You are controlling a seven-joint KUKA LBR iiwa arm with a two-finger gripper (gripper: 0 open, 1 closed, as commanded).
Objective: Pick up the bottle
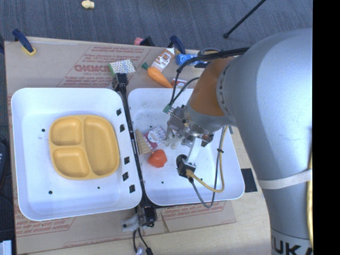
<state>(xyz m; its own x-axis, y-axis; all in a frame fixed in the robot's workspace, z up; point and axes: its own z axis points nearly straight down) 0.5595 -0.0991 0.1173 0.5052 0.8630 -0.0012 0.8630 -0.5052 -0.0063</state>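
Currently your gripper (174, 137) hangs low in the right bin (228, 187), beside a red object (157, 158); its grasp state cannot be told.

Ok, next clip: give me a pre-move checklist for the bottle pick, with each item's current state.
1. Bottle located: ok, lying on the cardboard beyond the right bin.
2. Bottle inside a bin: not ok.
3. End effector over the bottle: not ok, it is down in the right bin near the red piece.
4. Bottle crowded: not ok, a carrot lies against it.
5. Finger state: cannot tell.
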